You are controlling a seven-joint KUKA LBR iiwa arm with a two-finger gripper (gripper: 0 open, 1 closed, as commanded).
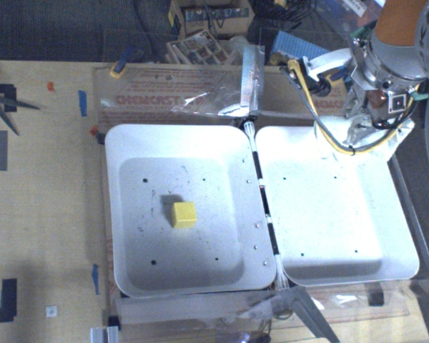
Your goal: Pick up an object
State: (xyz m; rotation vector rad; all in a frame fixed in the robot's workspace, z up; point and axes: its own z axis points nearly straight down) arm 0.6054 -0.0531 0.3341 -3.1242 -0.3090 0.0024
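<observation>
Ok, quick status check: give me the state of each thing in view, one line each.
Yellow block: resting flat on the left bin's floor, near its middle, untouched.
Left bin: holds the yellow block.
Right bin: white floor showing, arm above its far right corner.
Gripper: raised over the right bin's far edge, well away from the block.

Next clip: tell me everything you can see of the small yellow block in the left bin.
The small yellow block looks like a cube or near-cube with flat faces and fairly sharp edges, plain yellow, matte, possibly foam or painted wood. It rests flat on the floor of the left white bin, a little left of the floor's centre, slightly rotated against the bin's walls. A soft shadow falls at its upper left. Nothing else touches it; the gripper is far off, over the right bin's top corner.
</observation>
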